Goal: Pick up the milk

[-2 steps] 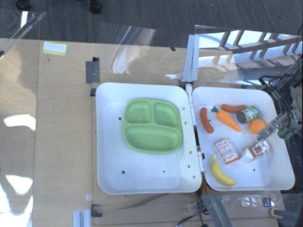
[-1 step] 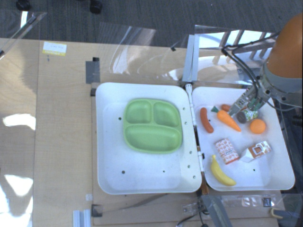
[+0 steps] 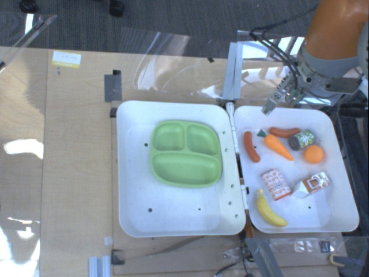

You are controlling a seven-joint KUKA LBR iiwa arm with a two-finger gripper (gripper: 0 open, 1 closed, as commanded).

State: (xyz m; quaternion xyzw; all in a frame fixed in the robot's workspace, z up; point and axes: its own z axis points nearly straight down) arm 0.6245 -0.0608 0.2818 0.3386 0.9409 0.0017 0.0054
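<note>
We lose the grey arm with orange band (image 3: 340,22) past the top-right edge. The two-finger gripper (image 3: 277,101) is too small to read (finger gap unclear). Print on the small white-and-brown milk carton (image 3: 315,183) is illegible.

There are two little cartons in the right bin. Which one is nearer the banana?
The pink patterned carton, lying just above the banana. The brown-and-white carton sits farther right.

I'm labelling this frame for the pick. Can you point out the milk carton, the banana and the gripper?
milk carton (image 3: 314,183): camera view, its side face.
banana (image 3: 268,209): camera view, mid-curve.
gripper (image 3: 270,107): camera view, at its fingertips.
</note>
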